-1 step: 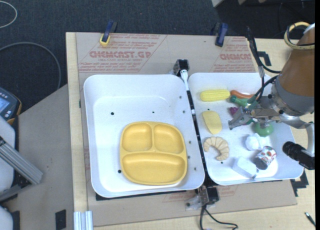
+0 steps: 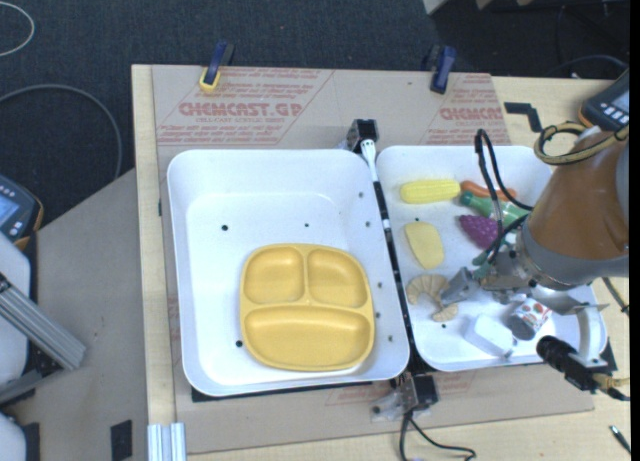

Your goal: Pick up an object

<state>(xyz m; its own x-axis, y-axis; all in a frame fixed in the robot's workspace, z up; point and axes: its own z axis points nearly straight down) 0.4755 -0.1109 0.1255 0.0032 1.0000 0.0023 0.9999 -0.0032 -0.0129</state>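
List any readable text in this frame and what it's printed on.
"CHEMCAST GP", red print on the brown protective paper of the bench board, behind the left white bin. The finer red lines around it are too small to read.
A cropped repeat of the same red print sits behind the right white bin; not fully legible.
Nothing else is readable.

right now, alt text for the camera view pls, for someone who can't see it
A grey robot arm reaches from the right with its gripper low in the right bin, among toy corn, a yellow piece, a shell-like piece and purple grapes. The left bin holds a yellow divided plate.
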